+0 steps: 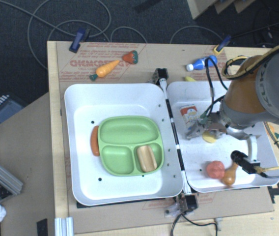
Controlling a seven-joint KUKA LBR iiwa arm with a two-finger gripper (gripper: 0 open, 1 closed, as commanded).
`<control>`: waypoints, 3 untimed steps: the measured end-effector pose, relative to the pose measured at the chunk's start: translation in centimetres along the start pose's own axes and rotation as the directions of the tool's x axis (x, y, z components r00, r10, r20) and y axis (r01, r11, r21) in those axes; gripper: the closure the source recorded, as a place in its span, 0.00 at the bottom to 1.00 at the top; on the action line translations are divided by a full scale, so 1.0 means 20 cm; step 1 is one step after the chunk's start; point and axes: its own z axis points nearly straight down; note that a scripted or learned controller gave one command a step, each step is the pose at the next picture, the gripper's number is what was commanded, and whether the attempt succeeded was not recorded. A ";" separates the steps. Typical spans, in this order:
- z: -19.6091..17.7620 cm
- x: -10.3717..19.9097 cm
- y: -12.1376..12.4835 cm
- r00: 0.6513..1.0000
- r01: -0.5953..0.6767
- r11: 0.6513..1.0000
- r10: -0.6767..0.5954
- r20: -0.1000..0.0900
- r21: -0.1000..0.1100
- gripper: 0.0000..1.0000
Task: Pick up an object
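The end effector (197,130) sits low in the right bin (237,183), near that bin's middle-left, with the grey arm (272,90) and its orange band (242,95) coming in from the right above it. Whether it is spread or pressed together I cannot tell — the metal parts blur into one another, and nothing can be made out between them.

The relation that matters: a small yellow piece (209,138) lies just beside the end effector, on its right and a little toward the camera, partly tucked under the wrist. It is pale yellow, rounded, with no clear long axis from what shows. Judged from here, it is the likeliest target, and a small shift to the right would put the end effector over it.

Just behind the end effector lies a small white card or packet with red print (189,114), flat on the bin floor. Farther toward the near edge sit a pink-red rounded object (216,169) and, touching it on the right, an orange-brown pear-like piece (230,176) — its long axis tilted up to the right.

The left bin (80,132) holds a green divided tray (125,136) with a tan bun-like item (147,158) in its lower right compartment, and a red-orange sausage shape (95,140) against the tray's left side. On the tabletop (61,181) behind the bins lies a toy carrot (106,69).
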 end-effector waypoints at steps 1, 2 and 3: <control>-0.05 0.00 0.00 1.000 -0.001 1.000 0.001 0.003 -0.004 1.00; -0.05 0.00 0.00 1.000 -0.001 1.000 0.001 0.002 -0.003 0.00; -0.10 0.00 0.01 1.000 -0.001 1.000 0.001 0.003 -0.005 1.00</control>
